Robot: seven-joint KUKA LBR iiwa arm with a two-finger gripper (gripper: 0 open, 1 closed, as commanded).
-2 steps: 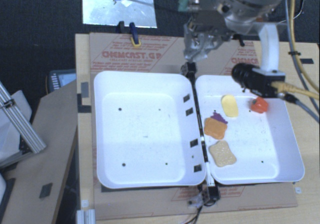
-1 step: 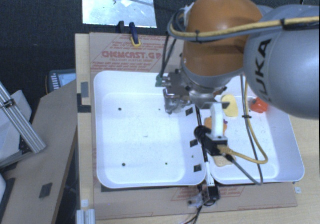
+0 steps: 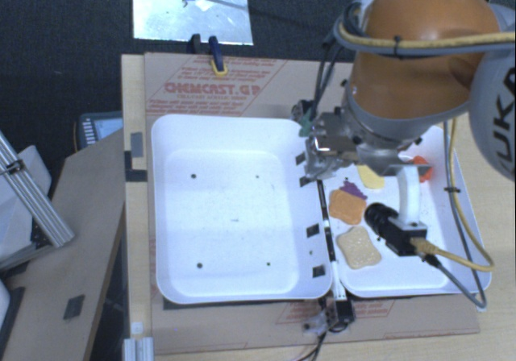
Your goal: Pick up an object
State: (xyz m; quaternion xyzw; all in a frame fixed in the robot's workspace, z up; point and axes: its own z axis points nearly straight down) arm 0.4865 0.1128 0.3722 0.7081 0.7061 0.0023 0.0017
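Orange toast piece (image 3: 347,206) is lying in the view's right-hand bin (image 3: 389,277), close to the shared edge. A beige bread slice (image 3: 359,247) is sitting just below it, and purple (image 3: 351,188) and yellow (image 3: 372,178) bits just above. The gripper (image 3: 324,156) is hanging up-left of the toast, near that edge; whether it is spread or closed cannot be told.

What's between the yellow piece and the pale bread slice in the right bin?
In the camera view, an orange slice lies between the yellow piece and the pale bread slice, a small purple bit by its upper edge.
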